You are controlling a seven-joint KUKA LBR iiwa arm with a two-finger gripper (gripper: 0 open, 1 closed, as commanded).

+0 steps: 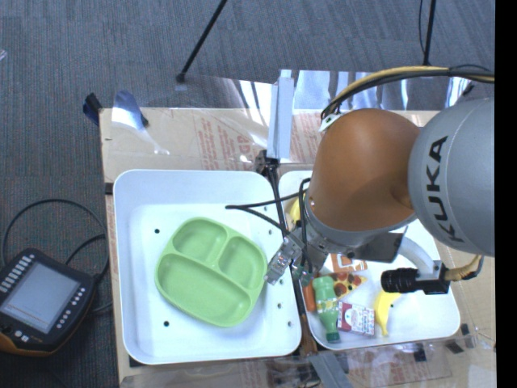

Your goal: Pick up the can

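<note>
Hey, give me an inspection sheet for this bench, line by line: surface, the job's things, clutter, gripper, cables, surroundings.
Surface: two white bins side by side, left bin and right bin, on a cardboard-covered bench.
Job's things: no can made out; the arm hides much of the right bin.
Clutter: green divided plate in the left bin; green bottle, banana and small packets in the right bin.
Gripper: gripper low over the bins' shared edge; state cannot be told.
Cables: black cable across the left bin; yellow hose on the arm.
Surroundings: grey carpet, control pendant at left, tripod legs above.
</note>
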